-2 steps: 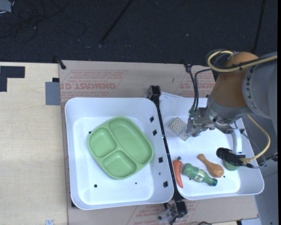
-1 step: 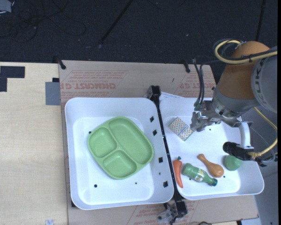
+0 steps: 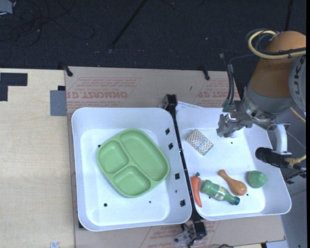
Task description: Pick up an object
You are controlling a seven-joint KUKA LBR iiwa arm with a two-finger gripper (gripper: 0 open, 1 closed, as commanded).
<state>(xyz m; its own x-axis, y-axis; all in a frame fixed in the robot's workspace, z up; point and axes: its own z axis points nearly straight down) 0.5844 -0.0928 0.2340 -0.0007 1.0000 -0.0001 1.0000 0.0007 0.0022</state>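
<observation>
The gripper (image 3: 228, 129) hangs over the upper part of the right bin (image 3: 279, 203), near its far wall. Whether it is open or closed cannot be told from this view; nothing is visibly held.

Object positions relative to the gripper:
- One patterned packet (image 3: 200, 141) lies just left of and slightly below the gripper, apart from it. It is the nearest object.
- One drumstick (image 3: 232, 182) lies well below the gripper.
- One green bottle (image 3: 220, 192) lies on its side, touching or just beside the drumstick.
- One carrot (image 3: 196, 190) lies by the bin's left wall, beside the bottle.
- One green ball (image 3: 257, 179) lies at lower right, near the drumstick.

Count, right bin: five objects.

The left bin (image 3: 85, 154) holds one green divided plate (image 3: 133, 162) with three compartments.
</observation>
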